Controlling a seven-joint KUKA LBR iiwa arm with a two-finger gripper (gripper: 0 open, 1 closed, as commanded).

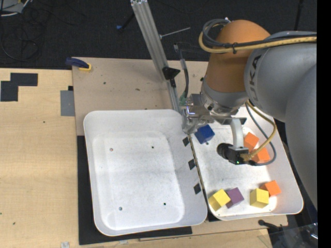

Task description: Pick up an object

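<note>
a small blue cube (205,134) with sharp edges sits just under the gripper (195,122), at the right bin's (289,203) upper left by the divider; the wrist hides the gripper's tips; whether it grasps the cube, i cannot tell.

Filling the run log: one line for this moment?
gripper: over right bin, far-left corner | blue cube: beside it, grasp unclear | left bin
</note>
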